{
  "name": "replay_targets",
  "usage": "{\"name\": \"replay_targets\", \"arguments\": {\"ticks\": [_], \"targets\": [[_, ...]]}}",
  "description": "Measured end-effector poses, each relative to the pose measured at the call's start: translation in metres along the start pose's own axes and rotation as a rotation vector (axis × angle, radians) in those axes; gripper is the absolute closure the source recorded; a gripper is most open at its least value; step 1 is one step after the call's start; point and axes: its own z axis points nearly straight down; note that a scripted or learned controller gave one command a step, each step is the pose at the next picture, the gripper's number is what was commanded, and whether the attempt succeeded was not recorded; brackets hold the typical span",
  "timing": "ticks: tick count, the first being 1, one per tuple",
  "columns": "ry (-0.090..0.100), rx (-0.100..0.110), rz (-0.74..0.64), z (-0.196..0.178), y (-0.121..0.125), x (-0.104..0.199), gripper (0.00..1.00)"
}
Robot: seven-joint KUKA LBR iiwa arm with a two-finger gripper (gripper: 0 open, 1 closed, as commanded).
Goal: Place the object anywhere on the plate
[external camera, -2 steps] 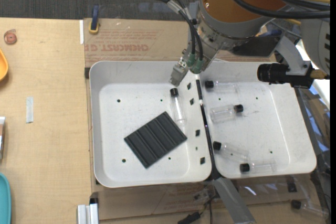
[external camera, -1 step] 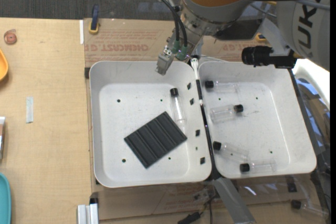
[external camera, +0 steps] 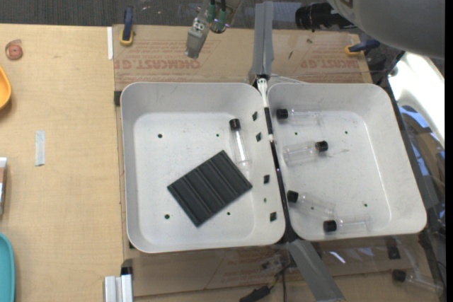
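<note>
Two bins side by side on the bench

The left bin (external camera: 141,223) holds a ribbed plate (external camera: 209,188) with one vial (external camera: 239,143) just beside its far corner; the right bin (external camera: 396,152) holds four vials (external camera: 306,150) scattered apart.

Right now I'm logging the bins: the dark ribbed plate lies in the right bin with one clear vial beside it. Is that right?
Not quite. The camera view shows the dark ribbed plate lying in the left bin, not the right one. The rest holds: one clear vial with a black cap lies beside it.
</note>
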Motion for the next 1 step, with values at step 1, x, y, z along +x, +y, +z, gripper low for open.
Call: {"name": "replay_targets", "arguments": {"ticks": [1], "targets": [[0.000, -0.001, -0.113, 0.0001, 0.0193, -0.0390, 1.00]]}}
